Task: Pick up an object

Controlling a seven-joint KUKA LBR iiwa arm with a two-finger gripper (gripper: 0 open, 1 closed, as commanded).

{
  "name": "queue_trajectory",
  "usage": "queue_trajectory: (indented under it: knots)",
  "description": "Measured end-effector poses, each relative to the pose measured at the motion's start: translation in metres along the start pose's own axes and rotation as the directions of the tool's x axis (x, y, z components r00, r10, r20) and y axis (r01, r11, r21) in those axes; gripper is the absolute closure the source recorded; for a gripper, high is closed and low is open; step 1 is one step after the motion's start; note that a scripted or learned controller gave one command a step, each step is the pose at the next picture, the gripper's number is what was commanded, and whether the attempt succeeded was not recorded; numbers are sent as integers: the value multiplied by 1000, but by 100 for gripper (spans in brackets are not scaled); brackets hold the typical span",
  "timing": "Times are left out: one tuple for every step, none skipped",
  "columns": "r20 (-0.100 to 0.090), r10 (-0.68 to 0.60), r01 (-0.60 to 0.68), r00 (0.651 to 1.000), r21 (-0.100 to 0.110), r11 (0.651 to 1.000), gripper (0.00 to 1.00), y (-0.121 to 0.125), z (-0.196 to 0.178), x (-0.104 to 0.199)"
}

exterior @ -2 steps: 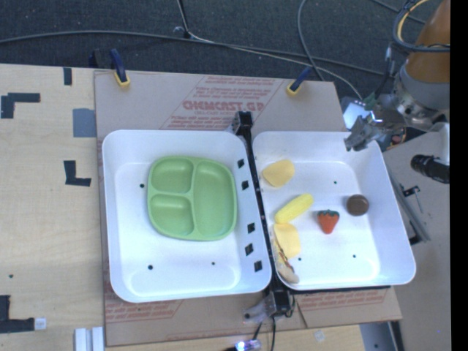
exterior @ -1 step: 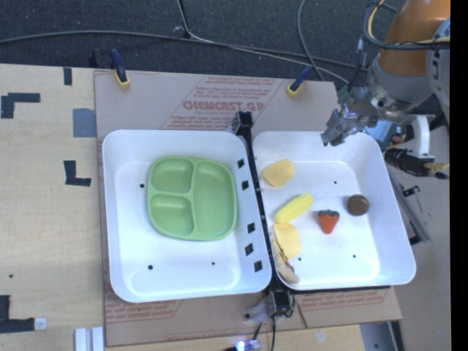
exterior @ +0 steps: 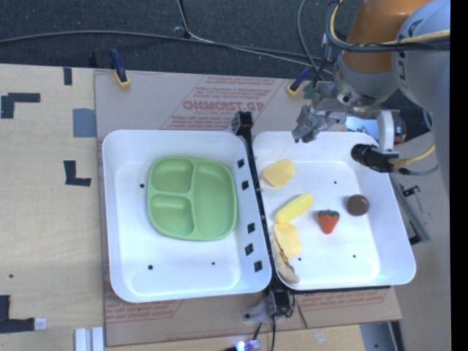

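Over the far edge of the right bin [exterior: 380, 265] you had the hand [exterior: 306, 131] hanging clear of everything, nothing between its fingers; whether those fingers were parted or closed could not be told from above.

To do the reach well, you would have wanted to choose one piece standing apart from its neighbours, so the fingers could close on either side without nudging anything else. The strawberry [exterior: 328, 221] and the brown ball [exterior: 357, 205] looked the better choices: each sat alone on bare bin floor, apart from each other. The corn cob [exterior: 293, 208] lay at a slant, its lower end close to a pale yellow piece [exterior: 287, 240] beside the divider [exterior: 252, 203] between the bins, so you would have needed to turn the wrist across its length. A round yellow slice [exterior: 278, 172] lay flat and thin, likely hard to grip.

From the hand, the slice lay nearest, just toward the camera and the divider; the corn cob beyond it, the strawberry and ball farther toward the camera. The green tray [exterior: 193, 198] sat in the left bin, well apart.
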State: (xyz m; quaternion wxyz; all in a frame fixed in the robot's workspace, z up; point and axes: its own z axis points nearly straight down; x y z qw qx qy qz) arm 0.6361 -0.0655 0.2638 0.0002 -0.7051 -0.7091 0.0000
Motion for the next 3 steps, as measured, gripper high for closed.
queue_trajectory:
  knots:
    - [0,-1,1,1000,1,1000,100,7,6,61]
    - [0,1,-1,1000,0,1000,100,16,10,112]
    - [0,0,0,1000,2,1000,100,17,24,165]
